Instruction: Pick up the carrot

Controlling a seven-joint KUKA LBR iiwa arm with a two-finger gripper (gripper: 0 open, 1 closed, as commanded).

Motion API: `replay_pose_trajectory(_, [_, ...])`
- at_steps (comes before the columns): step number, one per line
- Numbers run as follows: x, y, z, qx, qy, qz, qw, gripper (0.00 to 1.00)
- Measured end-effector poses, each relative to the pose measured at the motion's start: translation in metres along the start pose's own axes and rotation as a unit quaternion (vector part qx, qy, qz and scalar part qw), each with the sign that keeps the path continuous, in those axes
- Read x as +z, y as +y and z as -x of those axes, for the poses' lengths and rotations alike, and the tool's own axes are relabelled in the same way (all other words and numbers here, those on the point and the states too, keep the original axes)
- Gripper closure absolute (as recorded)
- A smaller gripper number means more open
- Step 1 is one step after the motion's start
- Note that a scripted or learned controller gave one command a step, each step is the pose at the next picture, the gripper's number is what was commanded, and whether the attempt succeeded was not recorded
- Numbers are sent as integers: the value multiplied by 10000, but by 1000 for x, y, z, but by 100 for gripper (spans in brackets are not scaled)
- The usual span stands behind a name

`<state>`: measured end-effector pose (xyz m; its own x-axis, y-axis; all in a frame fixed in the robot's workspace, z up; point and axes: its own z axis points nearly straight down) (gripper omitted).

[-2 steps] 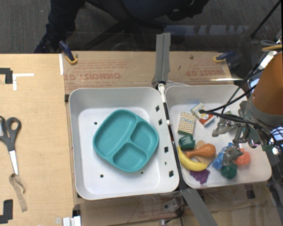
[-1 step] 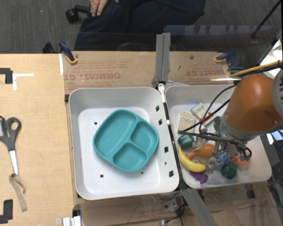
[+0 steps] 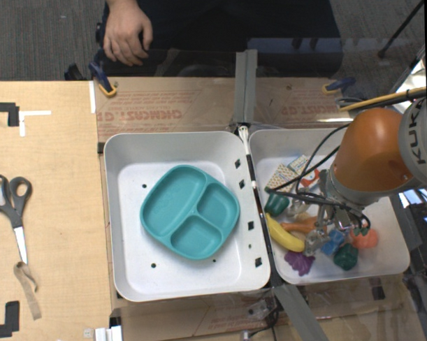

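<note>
The carrot (image 3: 301, 227), a short orange piece, lies in the right bin (image 3: 384, 265) beside a yellow banana (image 3: 281, 234). My gripper (image 3: 322, 229) hangs low over the middle of that bin, right at the carrot's right end, and the wrist above it covers part of the pile. The grey arm with its orange band (image 3: 370, 150) comes in from the right. From this view I cannot make out whether anything is gripped.
Around the gripper lie purple grapes (image 3: 298, 262), a blue block (image 3: 332, 243), a green toy (image 3: 346, 258), an orange toy (image 3: 367, 239) and a patterned packet (image 3: 283, 174). The left bin (image 3: 120, 204) holds a teal divided plate (image 3: 190, 212). Scissors (image 3: 12, 208) lie at far left. A person's hand (image 3: 127, 38) is beyond the bench.
</note>
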<state>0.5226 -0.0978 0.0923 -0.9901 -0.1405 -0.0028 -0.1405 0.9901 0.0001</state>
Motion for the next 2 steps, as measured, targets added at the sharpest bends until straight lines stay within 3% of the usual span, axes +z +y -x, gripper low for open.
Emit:
replay_pose_trajectory(1, [0,-20,-24,1476,11,0,9890,0])
replay_pose_trajectory(2, [1,8,-28,2925,24,-3,9563,0])
